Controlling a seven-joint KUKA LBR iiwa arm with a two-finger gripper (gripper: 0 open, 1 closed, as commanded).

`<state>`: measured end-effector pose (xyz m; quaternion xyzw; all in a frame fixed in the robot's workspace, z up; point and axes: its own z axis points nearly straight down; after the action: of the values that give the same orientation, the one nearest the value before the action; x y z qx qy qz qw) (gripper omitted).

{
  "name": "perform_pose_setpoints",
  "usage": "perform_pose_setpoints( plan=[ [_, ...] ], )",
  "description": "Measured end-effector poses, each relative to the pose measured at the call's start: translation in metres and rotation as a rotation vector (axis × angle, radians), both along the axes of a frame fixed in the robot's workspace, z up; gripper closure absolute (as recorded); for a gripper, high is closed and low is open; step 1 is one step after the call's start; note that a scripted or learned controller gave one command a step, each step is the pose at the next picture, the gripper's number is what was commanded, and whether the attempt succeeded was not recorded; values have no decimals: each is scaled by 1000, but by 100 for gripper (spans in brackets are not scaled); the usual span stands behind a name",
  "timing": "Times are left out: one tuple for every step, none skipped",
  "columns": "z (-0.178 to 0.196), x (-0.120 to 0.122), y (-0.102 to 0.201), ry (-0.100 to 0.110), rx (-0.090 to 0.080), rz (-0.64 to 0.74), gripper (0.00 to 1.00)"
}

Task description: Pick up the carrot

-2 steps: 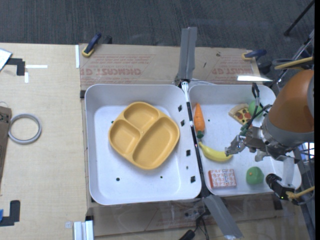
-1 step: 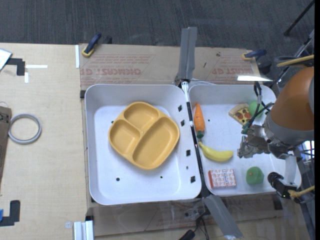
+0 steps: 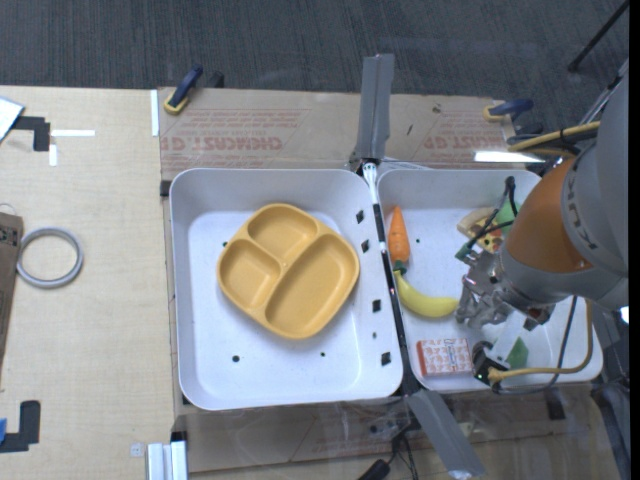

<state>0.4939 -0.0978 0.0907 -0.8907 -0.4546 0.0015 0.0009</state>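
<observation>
Carrot (image 3: 398,234) sits along the right bin's (image 3: 440,180) left wall, just above the banana (image 3: 424,301). We see the gripper (image 3: 478,303) near the banana's right end; can't tell its opening.

Arm (image 3: 560,238) hides right bin's (image 3: 440,183) far side; small items there indistinct.

orange carrot (image 3: 397,234) — green tip, yellow banana (image 3: 424,301), mustard-yellow plate (image 3: 288,269)
</observation>
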Motion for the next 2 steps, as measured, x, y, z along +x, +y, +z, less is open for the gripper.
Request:
perform_pose_setpoints(
  plan=[
    [0,-18,4,2,1,-112,100],
    [8,-18,3,6,1,-112,100]
  ],
)
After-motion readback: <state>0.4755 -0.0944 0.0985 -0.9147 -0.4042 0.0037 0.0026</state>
